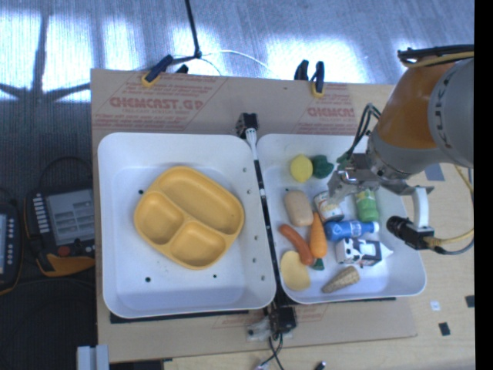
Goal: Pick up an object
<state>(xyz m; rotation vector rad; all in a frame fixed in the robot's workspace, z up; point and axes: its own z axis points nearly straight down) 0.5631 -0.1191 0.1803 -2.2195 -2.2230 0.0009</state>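
Camera view, right of frame: grey two-finger gripper (336, 199) sits low among toy foods in right white bin (400, 284); grip state indeterminate, pickup unconfirmed.

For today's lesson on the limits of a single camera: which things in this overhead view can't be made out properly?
- Gripper: camera view, wrist above hides the fingers; grasp unknowable.
- Small pale object beneath the gripper: partly covered, identity unclear.
- Green bottle-like toy: top hidden under the arm.
- Black-and-white toy: too small to identify.
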